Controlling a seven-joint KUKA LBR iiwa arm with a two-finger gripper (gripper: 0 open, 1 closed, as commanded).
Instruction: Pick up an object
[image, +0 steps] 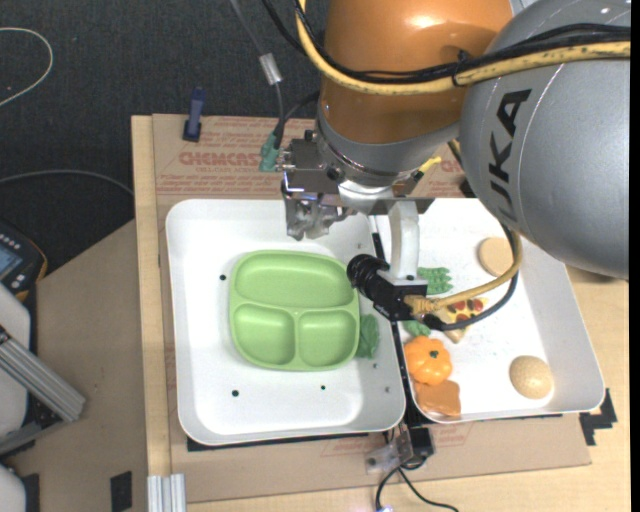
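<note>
A light green divided plate (295, 310) lies in the left bin (200, 300). My gripper (335, 220) hangs over the far right corner of that bin, just beyond the plate's far rim, under the orange-banded wrist. The right bin (570, 330) holds a small orange pumpkin (430, 360), an orange piece (441, 399), two beige round things (530, 375) (493, 253), a small green toy (436, 275) and a pizza-like slice (458, 309). A green leafy piece (370, 336) lies by the plate's right edge. The arm hides much of the right bin's far side.
A black cable fitting (375, 282) and a yellow cable (490, 285) hang from the arm over the wall between the bins. Both bins stand on a brown cardboard sheet (160, 170). A blue clip (193, 115) sits at the cardboard's far left corner.
</note>
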